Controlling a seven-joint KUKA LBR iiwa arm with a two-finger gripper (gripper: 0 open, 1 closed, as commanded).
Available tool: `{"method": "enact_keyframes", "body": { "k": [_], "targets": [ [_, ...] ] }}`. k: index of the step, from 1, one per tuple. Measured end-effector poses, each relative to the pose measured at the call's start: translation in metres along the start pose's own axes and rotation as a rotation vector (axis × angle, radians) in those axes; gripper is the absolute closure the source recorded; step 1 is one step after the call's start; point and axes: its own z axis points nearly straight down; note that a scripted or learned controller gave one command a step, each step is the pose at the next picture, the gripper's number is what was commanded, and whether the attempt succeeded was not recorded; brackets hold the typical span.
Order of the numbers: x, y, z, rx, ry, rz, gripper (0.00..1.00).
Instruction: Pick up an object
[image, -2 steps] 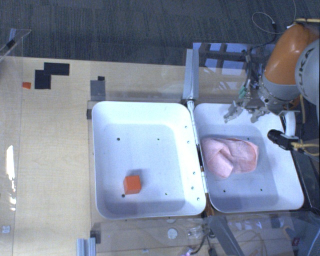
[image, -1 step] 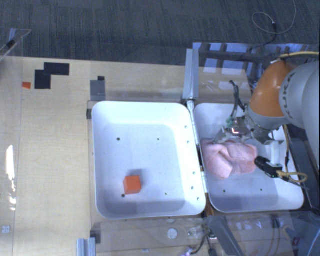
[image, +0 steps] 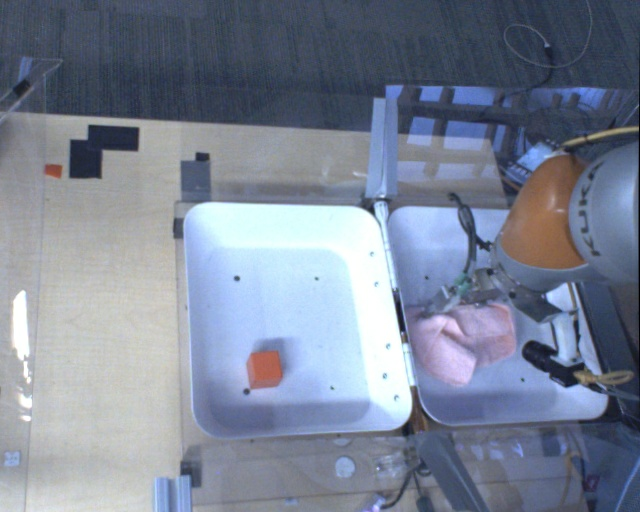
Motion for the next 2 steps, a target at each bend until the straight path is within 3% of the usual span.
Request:
{"method": "enact_keyframes", "body": {
  "k": [1,2],
  "targets": [
    [0.010,-0.044,-0.001,-0.003,-0.002,-0.159,0.00],
    [-0.029,0.046,0.002,0.003,0.001,-0.199,0.00]
  ]
}}
